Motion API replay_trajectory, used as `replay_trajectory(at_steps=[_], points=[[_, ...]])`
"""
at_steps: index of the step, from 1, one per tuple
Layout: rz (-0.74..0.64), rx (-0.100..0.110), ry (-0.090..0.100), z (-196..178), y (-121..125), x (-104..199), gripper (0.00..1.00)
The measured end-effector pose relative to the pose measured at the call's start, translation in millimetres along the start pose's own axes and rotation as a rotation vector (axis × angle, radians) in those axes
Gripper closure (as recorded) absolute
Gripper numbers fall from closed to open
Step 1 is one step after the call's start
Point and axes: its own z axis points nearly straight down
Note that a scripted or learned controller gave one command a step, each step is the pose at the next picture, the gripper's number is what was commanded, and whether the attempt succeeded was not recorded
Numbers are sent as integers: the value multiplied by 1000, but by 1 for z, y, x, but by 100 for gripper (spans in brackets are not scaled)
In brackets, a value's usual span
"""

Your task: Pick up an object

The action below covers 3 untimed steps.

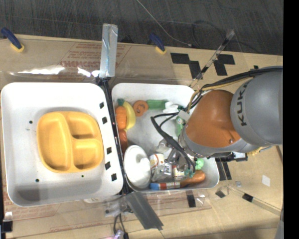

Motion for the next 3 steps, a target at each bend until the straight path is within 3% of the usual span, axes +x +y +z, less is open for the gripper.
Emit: replay_trajectory(at_steps=[1,3], points=[[-226,-3,5,1,-41,-41,0],[-226,-3,5,1,-41,-41,0]])
